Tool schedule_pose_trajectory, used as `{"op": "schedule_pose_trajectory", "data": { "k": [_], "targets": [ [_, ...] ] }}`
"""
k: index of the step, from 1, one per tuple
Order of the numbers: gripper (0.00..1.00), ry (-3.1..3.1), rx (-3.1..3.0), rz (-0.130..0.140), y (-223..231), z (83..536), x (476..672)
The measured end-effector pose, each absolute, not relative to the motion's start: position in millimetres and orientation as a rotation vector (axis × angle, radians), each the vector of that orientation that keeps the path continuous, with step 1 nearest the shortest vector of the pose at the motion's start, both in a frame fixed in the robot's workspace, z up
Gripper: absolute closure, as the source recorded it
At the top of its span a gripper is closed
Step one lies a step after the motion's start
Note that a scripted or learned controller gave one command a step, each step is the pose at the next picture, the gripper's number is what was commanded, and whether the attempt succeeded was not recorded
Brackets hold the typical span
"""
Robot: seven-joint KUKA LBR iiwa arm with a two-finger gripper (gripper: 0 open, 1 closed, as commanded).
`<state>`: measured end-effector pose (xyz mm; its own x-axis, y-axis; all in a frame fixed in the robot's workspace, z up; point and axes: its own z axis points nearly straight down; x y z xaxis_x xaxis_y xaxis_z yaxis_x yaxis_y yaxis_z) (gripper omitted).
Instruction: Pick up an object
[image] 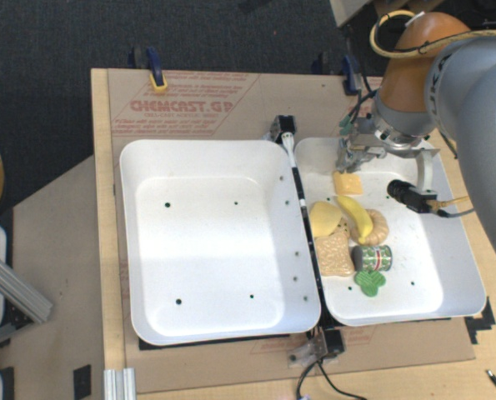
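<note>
Gripper [348,163] over right bin [448,294], touching yellow block [348,182] | finger state: could not tell | risk: block sliding toward banana [355,216]; grasp missing.

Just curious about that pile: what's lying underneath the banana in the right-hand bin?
The banana lies across a pale yellow round item and a tan, bread-like piece. What is directly beneath it is covered.

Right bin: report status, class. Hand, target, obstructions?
Hand low over right bin, just above yellow block. Nothing seen gripped. Banana and can crowd close by.
</note>
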<state>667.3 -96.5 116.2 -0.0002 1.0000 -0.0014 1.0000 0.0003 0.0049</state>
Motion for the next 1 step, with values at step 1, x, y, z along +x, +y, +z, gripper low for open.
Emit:
{"op": "schedule_pose_trajectory", "data": {
  "k": [1],
  "targets": [
    [1.0,2.223,2.221,-0.002,-95.3,108.0,666.3]
  ]
}}
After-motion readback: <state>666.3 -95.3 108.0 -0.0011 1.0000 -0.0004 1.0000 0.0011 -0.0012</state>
